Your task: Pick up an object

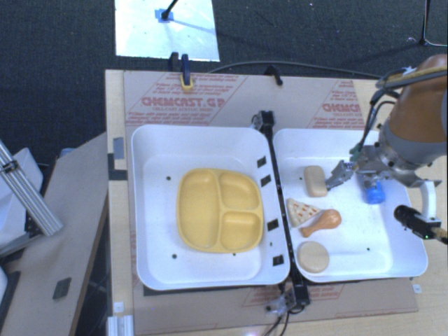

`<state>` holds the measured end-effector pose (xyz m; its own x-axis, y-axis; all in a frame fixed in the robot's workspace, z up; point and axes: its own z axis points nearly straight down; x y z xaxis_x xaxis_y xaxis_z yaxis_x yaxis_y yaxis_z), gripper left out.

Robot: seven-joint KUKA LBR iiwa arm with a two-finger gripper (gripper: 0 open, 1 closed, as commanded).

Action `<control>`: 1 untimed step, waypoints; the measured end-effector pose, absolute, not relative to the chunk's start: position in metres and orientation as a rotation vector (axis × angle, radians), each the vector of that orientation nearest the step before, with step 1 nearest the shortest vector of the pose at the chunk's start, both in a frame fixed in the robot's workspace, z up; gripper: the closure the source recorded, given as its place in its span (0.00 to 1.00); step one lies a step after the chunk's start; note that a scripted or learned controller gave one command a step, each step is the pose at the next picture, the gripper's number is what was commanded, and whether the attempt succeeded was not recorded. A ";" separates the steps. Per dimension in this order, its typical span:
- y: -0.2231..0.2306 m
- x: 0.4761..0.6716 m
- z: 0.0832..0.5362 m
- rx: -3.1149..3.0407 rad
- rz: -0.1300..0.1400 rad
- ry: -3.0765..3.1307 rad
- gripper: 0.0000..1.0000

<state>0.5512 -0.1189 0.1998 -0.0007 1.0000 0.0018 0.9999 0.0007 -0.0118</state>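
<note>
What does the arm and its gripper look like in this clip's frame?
The arm has a broad orange band above a grey wrist section. Thin dark cables run down its left side. The two-finger gripper is grey metal, with a small blue part beneath the wrist.

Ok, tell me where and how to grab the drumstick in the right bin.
Probably best to grip the drumstick across its narrow bone end, pointing lower left, coming straight down from above. The fat end at upper right looks rounded and likelier to slip. Mind the waffle wedge touching its left side; the round cookie lies just below.
</note>
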 end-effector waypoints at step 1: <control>-0.119 0.554 0.207 -2.218 -0.001 -2.226 0.00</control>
